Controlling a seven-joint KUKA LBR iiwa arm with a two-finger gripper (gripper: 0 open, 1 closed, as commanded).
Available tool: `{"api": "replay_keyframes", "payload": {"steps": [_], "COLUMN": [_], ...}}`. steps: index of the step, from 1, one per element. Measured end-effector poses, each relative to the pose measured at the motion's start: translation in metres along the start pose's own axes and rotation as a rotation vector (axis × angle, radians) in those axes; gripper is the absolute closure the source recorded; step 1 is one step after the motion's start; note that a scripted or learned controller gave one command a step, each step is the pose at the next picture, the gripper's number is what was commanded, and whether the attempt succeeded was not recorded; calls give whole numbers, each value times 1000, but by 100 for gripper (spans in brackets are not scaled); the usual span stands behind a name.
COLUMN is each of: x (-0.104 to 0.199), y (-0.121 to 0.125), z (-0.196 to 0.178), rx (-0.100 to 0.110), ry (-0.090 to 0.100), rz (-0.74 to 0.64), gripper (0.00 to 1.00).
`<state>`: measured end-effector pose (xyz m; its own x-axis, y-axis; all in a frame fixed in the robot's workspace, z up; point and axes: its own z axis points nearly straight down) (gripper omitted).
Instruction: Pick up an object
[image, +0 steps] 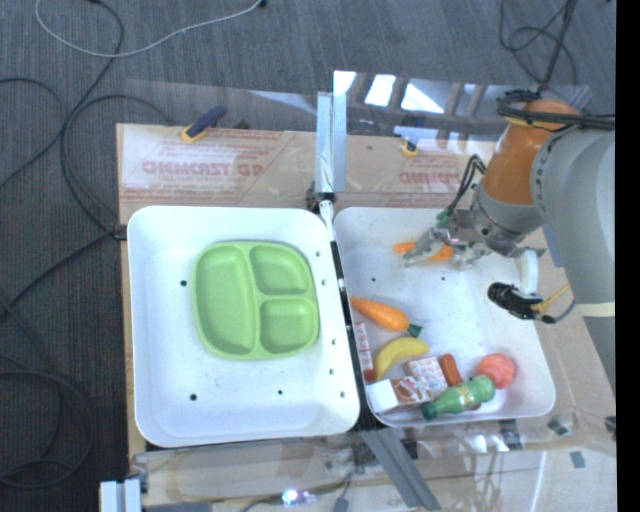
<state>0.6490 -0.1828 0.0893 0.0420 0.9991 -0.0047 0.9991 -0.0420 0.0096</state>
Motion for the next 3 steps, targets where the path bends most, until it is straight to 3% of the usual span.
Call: {"api": "replay_keyframes", "payload": {"steps": [1, 2, 3], "x": [-1, -4, 83], "y": [16, 13, 18], "z": [2, -4, -134], "rx": [29, 44, 9], "ry": [5, 1, 5], "rz": [-10, -10, 0], "gripper": [0, 100, 100]}}
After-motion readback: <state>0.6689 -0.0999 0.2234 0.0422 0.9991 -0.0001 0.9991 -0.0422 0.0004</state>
